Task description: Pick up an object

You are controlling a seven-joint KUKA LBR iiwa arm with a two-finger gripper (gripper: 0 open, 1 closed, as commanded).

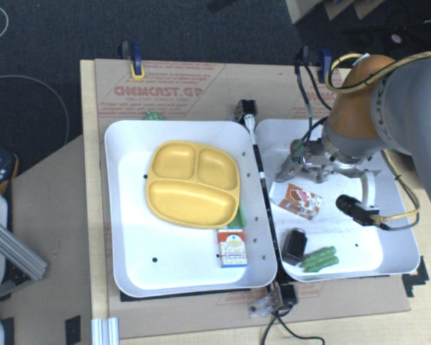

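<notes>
Your claw (299, 165) is half tucked under the grey wrist and orange band. You can't tell how far it's open or whether it has hold of anything.

Closest pick candidate is the packet (300, 201). It's small, flat, red-brown and white, with print too small to read. It lies in the right bin (363, 254) just below the claw in view, and you can't tell if they touch.

Further below the claw, near the bin's front rim, there's a small black box (295, 245), and just beside it a green pod-shaped piece (319, 259).

Well off to the claw's view-left, across the bin walls, the left bin (129, 214) holds a yellow divided plate (194, 184) and a small red-and-white carton (233, 248). A green sliver (236, 218) pokes out from under the plate, mostly hidden.

Both bins sit on the board-covered desk (158, 85).
</notes>
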